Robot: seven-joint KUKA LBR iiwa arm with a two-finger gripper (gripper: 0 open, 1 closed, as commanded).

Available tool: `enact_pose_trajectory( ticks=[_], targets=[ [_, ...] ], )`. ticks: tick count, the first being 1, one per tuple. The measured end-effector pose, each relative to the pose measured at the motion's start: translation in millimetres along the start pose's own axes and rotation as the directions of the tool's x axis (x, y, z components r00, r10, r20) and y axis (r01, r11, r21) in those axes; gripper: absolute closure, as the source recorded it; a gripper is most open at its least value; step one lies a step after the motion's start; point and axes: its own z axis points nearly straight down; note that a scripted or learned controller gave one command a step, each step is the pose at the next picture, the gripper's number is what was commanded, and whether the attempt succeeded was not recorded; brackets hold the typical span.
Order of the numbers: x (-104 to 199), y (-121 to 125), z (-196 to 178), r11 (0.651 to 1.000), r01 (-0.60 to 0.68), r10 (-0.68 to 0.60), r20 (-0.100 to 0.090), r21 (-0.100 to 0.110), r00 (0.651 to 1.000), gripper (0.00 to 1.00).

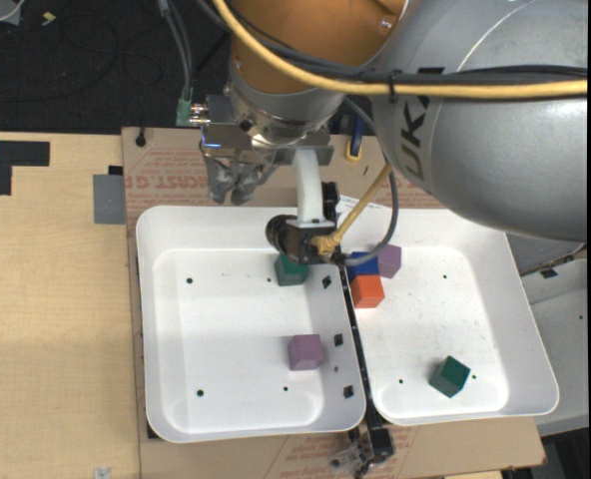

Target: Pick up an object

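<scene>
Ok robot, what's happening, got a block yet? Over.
Gripper above left bin far rim, no block seen in it. Green block close by in that bin. Purple block further off, nothing in the way.

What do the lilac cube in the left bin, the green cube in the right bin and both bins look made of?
Lilac cube: likely foam or painted wood, matte, no glare. Green cube: the same, dull faces. Left bin and right bin: probably moulded plastic, smooth white, rounded corners.
</scene>
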Motion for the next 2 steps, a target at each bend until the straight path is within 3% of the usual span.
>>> enact_pose_trajectory(
  ticks=[1,2],
  targets=[
    [-0.5,15.5,-101.9,1.0,0.002,-0.002,0.0,0.003,1.0,1.0],
    [-2.1,-9.5,-123.1,1.0,-0.002,0.002,0.003,0.011,1.0,1.0]
  ],
)
